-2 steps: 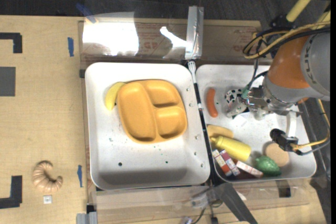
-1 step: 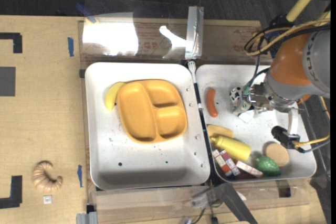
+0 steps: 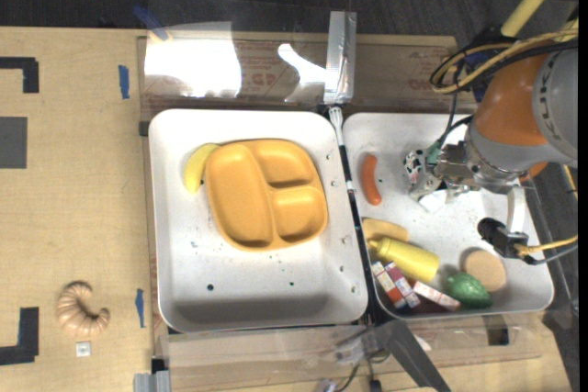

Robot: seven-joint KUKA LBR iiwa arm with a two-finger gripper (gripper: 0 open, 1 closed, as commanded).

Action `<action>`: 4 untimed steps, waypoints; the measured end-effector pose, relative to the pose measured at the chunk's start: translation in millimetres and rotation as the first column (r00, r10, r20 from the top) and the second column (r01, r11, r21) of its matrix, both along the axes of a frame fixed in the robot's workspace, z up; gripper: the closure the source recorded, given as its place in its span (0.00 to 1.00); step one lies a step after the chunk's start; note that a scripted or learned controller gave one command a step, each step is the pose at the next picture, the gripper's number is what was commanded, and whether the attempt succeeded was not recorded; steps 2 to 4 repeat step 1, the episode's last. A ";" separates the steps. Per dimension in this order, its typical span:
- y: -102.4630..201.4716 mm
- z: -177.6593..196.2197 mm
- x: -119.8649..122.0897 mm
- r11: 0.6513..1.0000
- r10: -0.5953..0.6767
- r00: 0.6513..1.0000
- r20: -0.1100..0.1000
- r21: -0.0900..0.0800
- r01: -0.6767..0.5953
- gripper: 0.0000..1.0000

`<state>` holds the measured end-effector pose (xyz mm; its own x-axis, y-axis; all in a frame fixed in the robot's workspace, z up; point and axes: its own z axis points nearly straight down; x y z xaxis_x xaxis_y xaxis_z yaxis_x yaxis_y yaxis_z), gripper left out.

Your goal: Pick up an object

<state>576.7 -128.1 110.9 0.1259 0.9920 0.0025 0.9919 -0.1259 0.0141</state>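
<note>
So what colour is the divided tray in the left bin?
Orange-yellow tray, seen in the camera view.

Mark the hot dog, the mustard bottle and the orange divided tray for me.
hot dog (image 3: pixel 370 178): camera view, middle of the sausage, right bin.
mustard bottle (image 3: pixel 411 260): camera view, middle of its yellow body, right bin.
orange divided tray (image 3: pixel 266 193): camera view, ridge between compartments, left bin.

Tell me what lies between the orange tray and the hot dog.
In the camera view, the bins' touching white rims lie between the orange tray and the hot dog.
</note>
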 end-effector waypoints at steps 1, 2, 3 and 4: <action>90.5 75.6 -9.2 1.000 -0.029 1.000 -0.010 0.002 0.029 1.00; 90.5 75.6 -9.2 1.000 -0.029 1.000 -0.010 0.002 0.029 1.00; 90.5 75.6 -9.2 1.000 -0.029 1.000 -0.010 0.002 0.029 1.00; 90.5 75.6 -9.2 1.000 -0.029 1.000 -0.010 0.002 0.029 1.00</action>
